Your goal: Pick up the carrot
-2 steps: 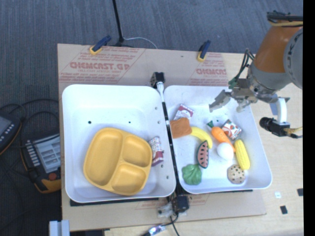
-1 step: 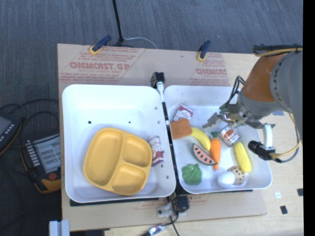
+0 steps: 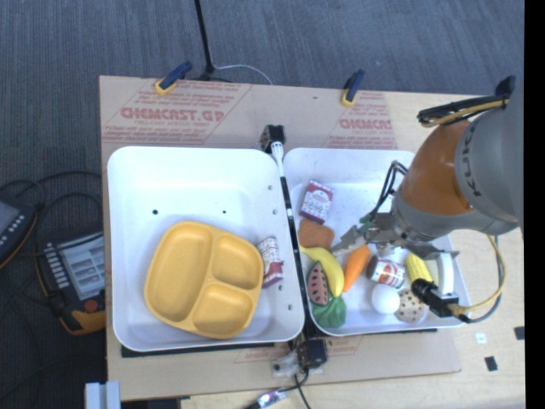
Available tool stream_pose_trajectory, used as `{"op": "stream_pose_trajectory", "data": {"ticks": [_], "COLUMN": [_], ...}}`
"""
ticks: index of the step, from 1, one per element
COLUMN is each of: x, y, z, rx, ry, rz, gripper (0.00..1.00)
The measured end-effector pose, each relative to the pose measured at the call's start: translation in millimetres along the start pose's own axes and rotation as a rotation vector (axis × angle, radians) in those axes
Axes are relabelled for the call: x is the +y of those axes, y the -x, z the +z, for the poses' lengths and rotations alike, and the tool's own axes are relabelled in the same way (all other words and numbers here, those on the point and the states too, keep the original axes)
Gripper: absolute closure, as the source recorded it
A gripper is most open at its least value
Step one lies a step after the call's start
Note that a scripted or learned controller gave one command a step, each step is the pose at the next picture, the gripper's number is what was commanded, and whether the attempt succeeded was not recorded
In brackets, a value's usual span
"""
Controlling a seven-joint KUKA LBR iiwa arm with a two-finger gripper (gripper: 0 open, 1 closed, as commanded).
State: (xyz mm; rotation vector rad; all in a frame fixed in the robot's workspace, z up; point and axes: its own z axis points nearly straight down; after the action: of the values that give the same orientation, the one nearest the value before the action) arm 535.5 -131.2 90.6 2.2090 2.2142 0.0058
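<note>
Carrot (image 3: 356, 267): right bin (image 3: 341, 167), near front edge, between banana (image 3: 326, 265) and can (image 3: 387, 273).
Gripper (image 3: 364, 236): just above carrot; grip state cannot be told.

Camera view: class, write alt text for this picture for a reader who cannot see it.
A grey and orange robot arm reaches from the right over the right bin, its gripper just above an orange carrot lying among toy foods: a banana, an egg and corn. The left bin holds a yellow divided tray.
</note>
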Motion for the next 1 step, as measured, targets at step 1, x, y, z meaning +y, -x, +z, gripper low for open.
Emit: {"op": "stream_pose_trajectory", "data": {"ticks": [1], "x": [1.6], "y": [0.6], "z": [-10.4], "rx": [-0.001], "ry": [0.003], "rz": [0.0], "gripper": [1.0]}}
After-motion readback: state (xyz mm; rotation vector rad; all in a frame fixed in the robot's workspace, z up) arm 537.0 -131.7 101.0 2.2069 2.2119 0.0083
